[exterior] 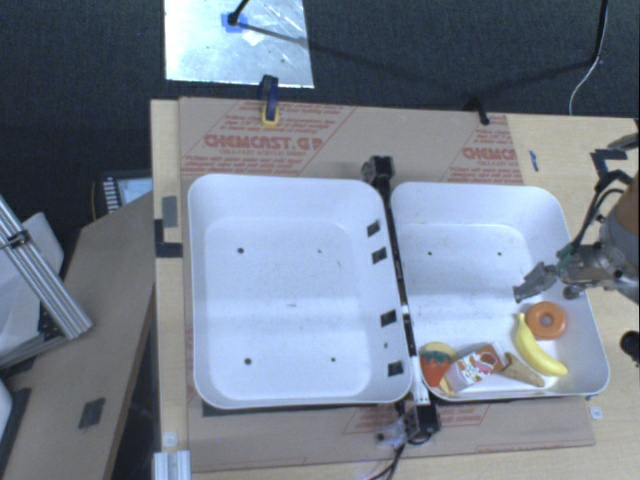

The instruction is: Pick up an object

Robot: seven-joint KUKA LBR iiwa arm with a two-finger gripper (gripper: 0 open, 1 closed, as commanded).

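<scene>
Several small objects lie in the near right corner of the right bin (470, 218): an orange ring-shaped piece (546, 320), a yellow banana (537, 349), a red and white carton (474, 366), a round orange-red fruit (436, 362) and a brown cone-like piece (522, 372). My gripper (533, 282) reaches in from the right edge and hangs low over the right bin's right side, just up and left of the orange ring. Nothing shows in its grasp.
The left bin (200, 298) stands beside the right one, with a black divider strip (392, 268) between them. Both rest on a cardboard sheet (300, 133). A yellow clamp (270, 103) sits at the sheet's far edge, and cables run across the back.
</scene>
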